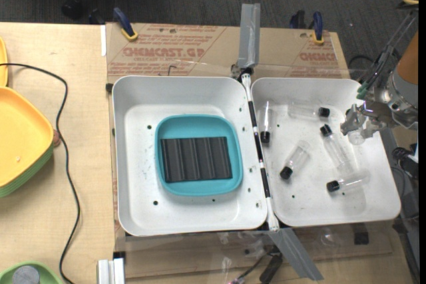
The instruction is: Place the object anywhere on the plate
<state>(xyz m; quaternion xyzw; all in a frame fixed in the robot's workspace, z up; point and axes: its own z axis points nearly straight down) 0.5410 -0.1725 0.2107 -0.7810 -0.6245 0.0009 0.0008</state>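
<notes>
We are hovering our gripper over the right edge of the right bin, and a clear vial seems to be sitting between the fingers, though we cannot tell how far the jaws are closing on it. The other black-capped vials are lying loose across that bin, while the teal plate is sitting in the left bin, well apart from the gripper.
</notes>
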